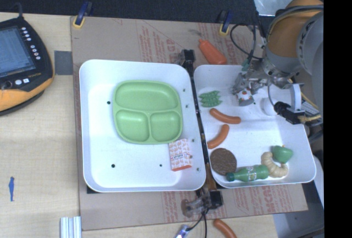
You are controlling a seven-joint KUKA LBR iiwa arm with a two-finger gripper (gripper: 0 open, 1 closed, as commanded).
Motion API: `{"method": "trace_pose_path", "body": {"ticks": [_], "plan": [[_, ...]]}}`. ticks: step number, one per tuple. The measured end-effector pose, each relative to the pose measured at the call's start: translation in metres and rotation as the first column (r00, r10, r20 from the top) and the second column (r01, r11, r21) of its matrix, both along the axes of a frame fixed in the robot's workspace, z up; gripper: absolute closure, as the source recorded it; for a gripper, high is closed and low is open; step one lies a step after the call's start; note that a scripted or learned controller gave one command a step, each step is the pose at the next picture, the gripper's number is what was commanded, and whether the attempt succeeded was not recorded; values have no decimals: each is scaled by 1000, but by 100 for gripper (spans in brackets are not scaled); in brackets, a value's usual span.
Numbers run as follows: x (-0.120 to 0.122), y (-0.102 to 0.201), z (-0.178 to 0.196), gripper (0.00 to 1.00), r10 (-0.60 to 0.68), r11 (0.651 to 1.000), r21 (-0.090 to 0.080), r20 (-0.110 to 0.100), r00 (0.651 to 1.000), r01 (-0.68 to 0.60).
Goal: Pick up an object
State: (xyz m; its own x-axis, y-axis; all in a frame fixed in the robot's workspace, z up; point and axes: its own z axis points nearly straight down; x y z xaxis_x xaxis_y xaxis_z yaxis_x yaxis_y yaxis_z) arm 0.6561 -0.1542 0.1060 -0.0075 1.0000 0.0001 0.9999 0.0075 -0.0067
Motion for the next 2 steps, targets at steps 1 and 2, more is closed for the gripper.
{"method": "trace_pose_path", "body": {"ticks": [1,2], "plan": [[-13,74,87,100,-3,1000,1,5,1000,3],[-31,124,111,100,-3,1000,1,2,1000,3]]}}
